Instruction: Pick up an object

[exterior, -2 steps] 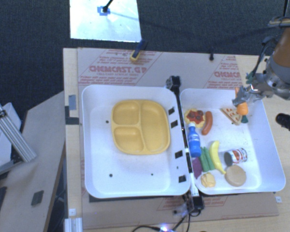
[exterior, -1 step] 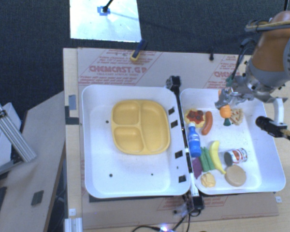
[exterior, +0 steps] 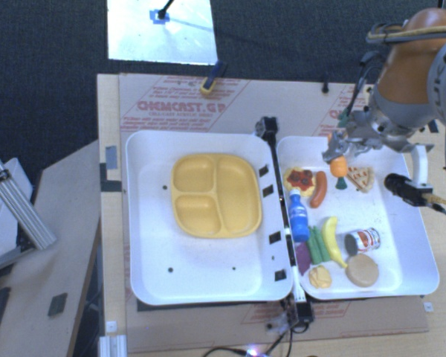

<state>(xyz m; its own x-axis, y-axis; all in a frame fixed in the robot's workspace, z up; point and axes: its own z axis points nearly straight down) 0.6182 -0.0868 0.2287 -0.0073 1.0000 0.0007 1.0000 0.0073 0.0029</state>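
My gripper hangs over the far part of the right bin, reaching in from the right. An orange toy carrot with a green end sits between its fingertips, and the fingers are shut on it. Close by lie a tan pizza wedge, a red sausage and a red-topped pizza slice. Nearer the front are a blue bottle, a banana, a small can and a round tan bun.
The left bin holds a yellow divided plate. A black divider runs between the bins. A green piece, a purple piece and a yellow lump crowd the right bin's front left.
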